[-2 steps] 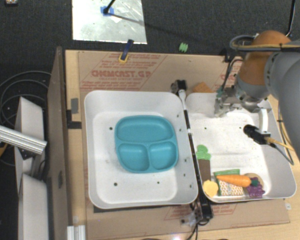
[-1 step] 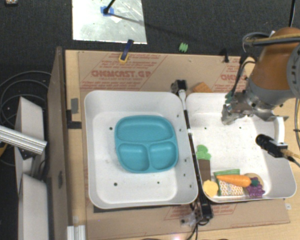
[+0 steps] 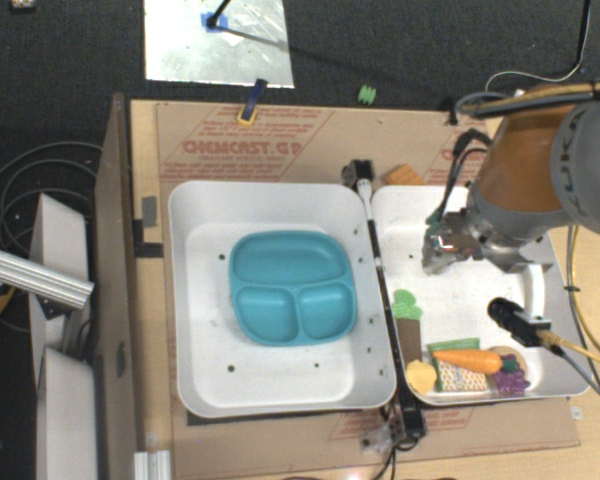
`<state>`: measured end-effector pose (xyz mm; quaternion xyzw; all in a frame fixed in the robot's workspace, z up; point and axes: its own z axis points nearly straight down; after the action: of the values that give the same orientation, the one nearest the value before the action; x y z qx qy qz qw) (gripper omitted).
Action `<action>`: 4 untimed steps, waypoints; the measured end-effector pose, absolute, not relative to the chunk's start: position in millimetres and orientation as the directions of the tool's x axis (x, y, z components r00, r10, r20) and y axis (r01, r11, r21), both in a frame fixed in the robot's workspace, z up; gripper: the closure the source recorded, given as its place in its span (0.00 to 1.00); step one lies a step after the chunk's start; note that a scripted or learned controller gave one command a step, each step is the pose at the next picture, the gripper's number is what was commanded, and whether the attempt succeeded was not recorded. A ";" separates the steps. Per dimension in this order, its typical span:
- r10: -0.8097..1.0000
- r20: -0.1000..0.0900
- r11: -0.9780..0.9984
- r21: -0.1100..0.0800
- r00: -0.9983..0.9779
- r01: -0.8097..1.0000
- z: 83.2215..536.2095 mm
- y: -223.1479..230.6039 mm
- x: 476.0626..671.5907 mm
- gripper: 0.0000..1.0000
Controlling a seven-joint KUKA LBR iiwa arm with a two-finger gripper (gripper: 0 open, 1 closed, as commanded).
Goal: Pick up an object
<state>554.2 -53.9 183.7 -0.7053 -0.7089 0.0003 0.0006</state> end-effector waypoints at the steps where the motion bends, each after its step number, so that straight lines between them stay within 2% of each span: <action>1: 1.000 0.002 0.010 0.002 -0.010 1.000 184.3 8.4 557.1 1.00; 2: 1.000 0.001 0.005 0.003 -0.005 1.000 239.7 7.9 523.7 1.00; 3: 1.000 0.001 0.006 -0.002 -0.006 1.000 204.2 34.3 523.8 1.00; 4: 1.000 0.000 -0.002 0.000 0.002 1.000 214.2 -19.5 500.5 1.00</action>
<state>500.5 -19.5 214.2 -0.7080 -0.7062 0.0003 0.0000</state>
